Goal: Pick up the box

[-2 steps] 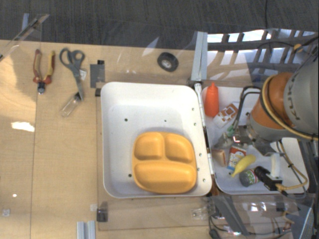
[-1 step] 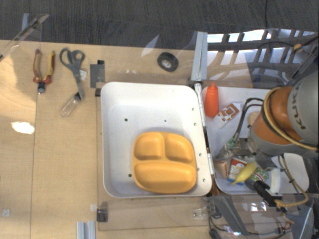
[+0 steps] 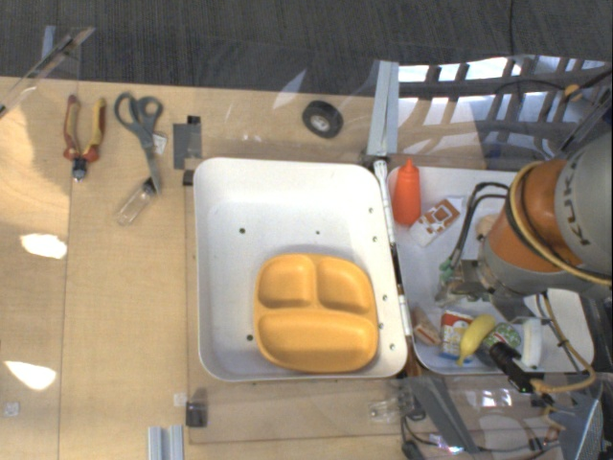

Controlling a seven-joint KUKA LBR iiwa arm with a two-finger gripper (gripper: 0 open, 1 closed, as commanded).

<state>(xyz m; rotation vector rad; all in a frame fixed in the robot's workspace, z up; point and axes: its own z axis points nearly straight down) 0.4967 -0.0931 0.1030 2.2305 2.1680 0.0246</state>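
Observation:
A small white box with an orange-brown pattern [image 3: 440, 220] lies flat in the right bin [image 3: 575, 329], close to its far left corner. The arm comes in from the right, its orange band and grey wrist over the middle of that bin. My gripper [image 3: 464, 284] hangs below the wrist, a little nearer the camera than the box and apart from it. It points down at a cluster of items, and nothing shows between its fingers.
A red bottle [image 3: 407, 191] lies beside the box against the bin's left wall. Under the gripper sit a banana [image 3: 475, 336], a red-and-white packet [image 3: 452, 332] and a blue item [image 3: 450, 355]. The left bin [image 3: 230, 209] holds a yellow divided plate [image 3: 316, 310]. Pliers, scissors and a tape roll lie on the bench.

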